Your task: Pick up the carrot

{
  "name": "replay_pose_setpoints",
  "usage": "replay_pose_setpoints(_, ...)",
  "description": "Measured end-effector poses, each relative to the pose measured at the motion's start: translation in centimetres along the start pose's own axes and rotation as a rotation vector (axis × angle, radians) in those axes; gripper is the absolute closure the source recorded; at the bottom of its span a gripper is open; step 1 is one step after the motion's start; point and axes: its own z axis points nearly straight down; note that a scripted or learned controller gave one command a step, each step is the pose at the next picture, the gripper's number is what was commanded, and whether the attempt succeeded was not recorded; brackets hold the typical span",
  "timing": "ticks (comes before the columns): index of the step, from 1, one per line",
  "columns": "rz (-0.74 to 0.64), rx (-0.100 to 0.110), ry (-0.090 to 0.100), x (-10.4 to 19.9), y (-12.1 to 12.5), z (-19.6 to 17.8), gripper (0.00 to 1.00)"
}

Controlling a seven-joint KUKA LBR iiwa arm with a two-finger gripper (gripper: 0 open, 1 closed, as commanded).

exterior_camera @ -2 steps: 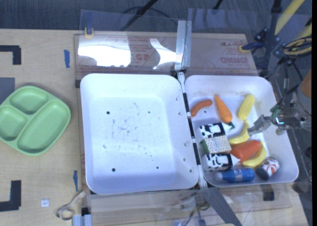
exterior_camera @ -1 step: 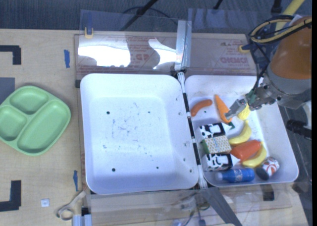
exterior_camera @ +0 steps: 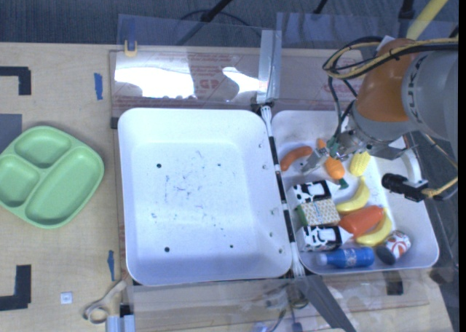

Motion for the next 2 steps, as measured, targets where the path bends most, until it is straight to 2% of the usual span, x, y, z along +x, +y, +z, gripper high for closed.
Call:
replay_pose_setpoints(1,0.002,-0.004,-0.002,-0.1,0.0,-1.0,1.0)
replay_pose_setpoints(2,-0.107,0.002,0.0,-0.6,-4.0,-9.8,1.0)
